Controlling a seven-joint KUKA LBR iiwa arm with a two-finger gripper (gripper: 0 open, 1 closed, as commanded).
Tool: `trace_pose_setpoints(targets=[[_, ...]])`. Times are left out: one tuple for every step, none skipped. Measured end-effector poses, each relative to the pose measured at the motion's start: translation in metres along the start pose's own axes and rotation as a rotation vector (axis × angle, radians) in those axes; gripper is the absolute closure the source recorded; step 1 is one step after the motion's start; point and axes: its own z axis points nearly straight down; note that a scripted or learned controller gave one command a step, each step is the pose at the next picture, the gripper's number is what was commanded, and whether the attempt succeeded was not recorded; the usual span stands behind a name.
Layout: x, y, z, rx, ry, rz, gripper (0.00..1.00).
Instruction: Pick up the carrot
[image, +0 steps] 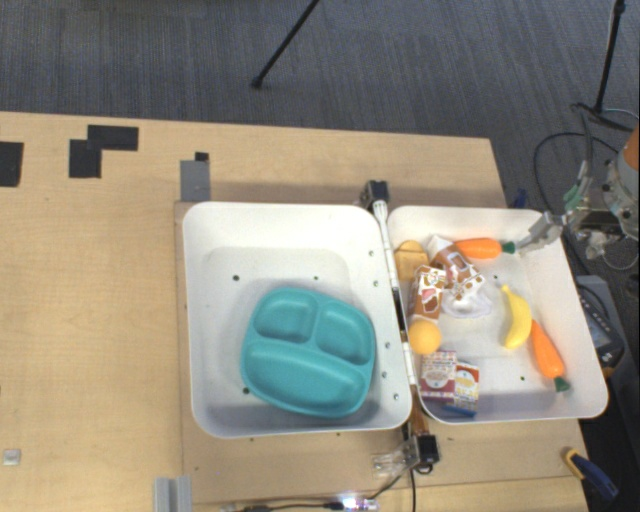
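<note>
Slanted overhead look at a wooden bench (100, 300) bearing two shallow white bins side by side. In the left bin (215, 250), a teal divided plate (308, 350). In the right bin (585, 395), a scatter of toy food.

Two candidates for the task. Upper carrot (478, 248): lying crosswise near the far wall, green top pointing right, just beside a heap of small packets (445, 280). Lower carrot (547, 352): lying at a slant near the right wall, green top toward the near corner, touching or almost touching a yellow banana (515, 318). Also an orange ball (425, 337) and a small carton (447, 378) by the dividing wall.

Gripper (530, 240) reaching in from the right, tip low at the far right corner, just beside the upper carrot's green end. Open or closed: impossible to tell at this angle. Nothing seen held.

Probably light, stiff moulded plastic, smooth and tapered, so likely to squirt out of a pinch near the narrow tip. Best taken across the thick middle, jaws square to the long axis, away from the packets.
</note>
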Motion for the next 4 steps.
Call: trace_pose_setpoints(targets=[[-0.001,-0.050,0.060,0.000,0.000,-0.338,0.00],[0.003,-0.076,0.149,-0.004,0.003,-0.348,0.00],[0.001,-0.074,0.137,-0.009,-0.002,-0.346,1.00],[0.082,-0.054,0.075,-0.001,0.001,0.036,1.00]])
